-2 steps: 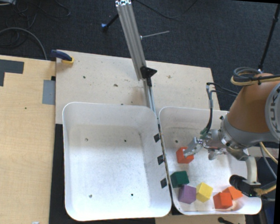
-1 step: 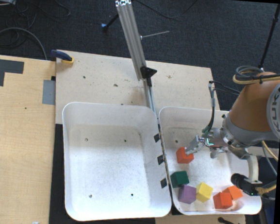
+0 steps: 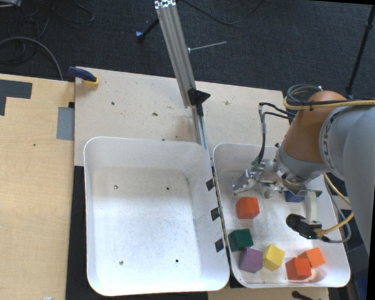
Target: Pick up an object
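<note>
Camera view: orange cube [image 3: 248, 207] below hand [image 3: 261, 183].

My arm [image 3: 351, 137] wears smooth, faintly glossy grey casing. The two bins [image 3: 144, 273] look like matt white plastic, the left speckled. The desk [image 3: 16, 164] is pale matt wood; the slanted rail [image 3: 180, 51] seems brushed metal.

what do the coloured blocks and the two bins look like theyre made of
Coloured blocks, e.g. the orange cube: probably painted wood or plastic; flat matte colour, crisp edges, no glare. Hard to say which.
Left bin and right bin: likely moulded plastic; uniform white, rounded corners, thin raised rims, soft sheen.
</note>
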Available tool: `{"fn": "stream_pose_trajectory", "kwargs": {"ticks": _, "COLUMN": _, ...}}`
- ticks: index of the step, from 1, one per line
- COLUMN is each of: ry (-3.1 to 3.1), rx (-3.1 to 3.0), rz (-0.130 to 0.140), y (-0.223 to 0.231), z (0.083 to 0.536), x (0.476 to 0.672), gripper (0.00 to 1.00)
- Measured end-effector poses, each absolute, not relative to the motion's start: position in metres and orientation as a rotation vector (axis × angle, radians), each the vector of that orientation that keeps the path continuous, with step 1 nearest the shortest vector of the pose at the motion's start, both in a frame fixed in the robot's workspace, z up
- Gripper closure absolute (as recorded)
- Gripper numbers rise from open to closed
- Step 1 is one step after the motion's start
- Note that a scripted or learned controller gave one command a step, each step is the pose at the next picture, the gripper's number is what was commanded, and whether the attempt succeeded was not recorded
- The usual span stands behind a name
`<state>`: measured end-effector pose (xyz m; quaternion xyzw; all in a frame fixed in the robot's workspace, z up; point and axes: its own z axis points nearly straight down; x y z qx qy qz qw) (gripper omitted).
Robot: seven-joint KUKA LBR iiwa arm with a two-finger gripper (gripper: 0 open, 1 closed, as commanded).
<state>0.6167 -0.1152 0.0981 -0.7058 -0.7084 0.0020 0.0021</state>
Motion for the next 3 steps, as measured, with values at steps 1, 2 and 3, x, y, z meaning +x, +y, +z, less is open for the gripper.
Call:
{"fn": "stream_pose_trajectory", "kwargs": {"ticks": 1, "ry": -2.224, "rx": -2.228, "rz": -0.002, "y": -0.098, "z": 0.093, "x": 0.590, "gripper": 0.00}}
{"fn": "stream_pose_trajectory", "kwargs": {"ticks": 2, "ry": -2.213, "rx": -2.235, "rz": -0.001, "y": -0.101, "z": 0.103, "x": 0.590, "gripper": 1.00}}
{"fn": "stream_pose_trajectory", "kwargs": {"ticks": 3, "ry": -2.231, "rx": -2.213, "rz": -0.010, "y": 0.007, "z": 0.194, "x": 0.626, "gripper": 1.00}}
